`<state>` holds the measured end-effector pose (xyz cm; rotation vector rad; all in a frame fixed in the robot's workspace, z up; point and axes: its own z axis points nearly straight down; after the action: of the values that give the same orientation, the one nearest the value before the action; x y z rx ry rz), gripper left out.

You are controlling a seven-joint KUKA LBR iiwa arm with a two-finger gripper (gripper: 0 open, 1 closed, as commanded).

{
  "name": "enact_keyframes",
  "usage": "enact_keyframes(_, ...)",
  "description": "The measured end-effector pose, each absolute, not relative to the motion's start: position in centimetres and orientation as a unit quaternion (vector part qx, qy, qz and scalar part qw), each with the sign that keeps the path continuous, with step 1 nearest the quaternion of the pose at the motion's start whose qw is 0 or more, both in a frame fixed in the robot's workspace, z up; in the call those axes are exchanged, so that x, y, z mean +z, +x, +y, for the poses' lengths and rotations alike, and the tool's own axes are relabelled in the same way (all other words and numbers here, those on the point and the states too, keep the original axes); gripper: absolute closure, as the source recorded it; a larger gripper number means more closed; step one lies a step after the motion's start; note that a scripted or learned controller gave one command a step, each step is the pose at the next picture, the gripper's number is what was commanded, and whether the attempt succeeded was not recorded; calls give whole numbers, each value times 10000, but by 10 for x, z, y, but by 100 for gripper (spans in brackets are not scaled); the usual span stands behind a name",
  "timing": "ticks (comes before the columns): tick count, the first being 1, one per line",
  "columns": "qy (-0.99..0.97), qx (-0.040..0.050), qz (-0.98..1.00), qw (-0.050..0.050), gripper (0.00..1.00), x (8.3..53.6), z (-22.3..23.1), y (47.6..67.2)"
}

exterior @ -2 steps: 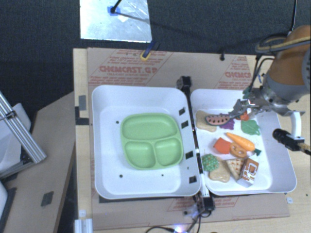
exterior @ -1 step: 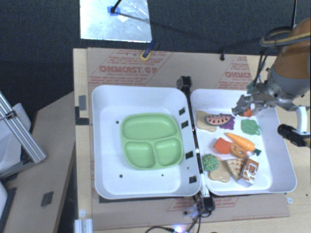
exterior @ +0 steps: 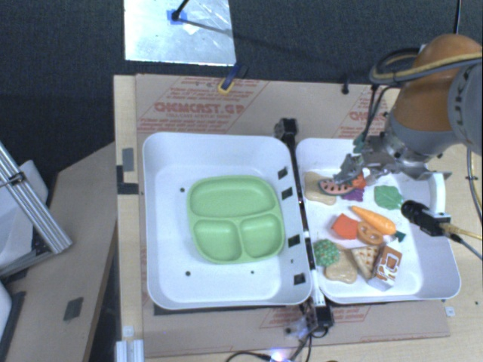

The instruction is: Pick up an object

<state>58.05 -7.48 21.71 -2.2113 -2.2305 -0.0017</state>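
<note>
Pale green divided plate (exterior: 234, 219) in white bin (exterior: 162, 164); orange carrot (exterior: 373, 219), green broccoli (exterior: 327, 252), purple grapes (exterior: 354, 194), tan cookie (exterior: 340, 270) in second white bin (exterior: 438, 274).

Glossy white plastic bins (exterior: 162, 225), matt green plastic tray (exterior: 234, 219)

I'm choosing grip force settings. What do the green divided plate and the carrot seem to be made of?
The green divided plate looks like moulded plastic, matte with a soft sheen and smooth rounded compartment ridges. The carrot seems to be toy plastic: uniform orange, slightly glossy. Neither can be confirmed by look alone.
</note>
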Motion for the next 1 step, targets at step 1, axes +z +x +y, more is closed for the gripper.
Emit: enact_keyframes(1,-7038,-3,-7104,10,100,218,-19,554)
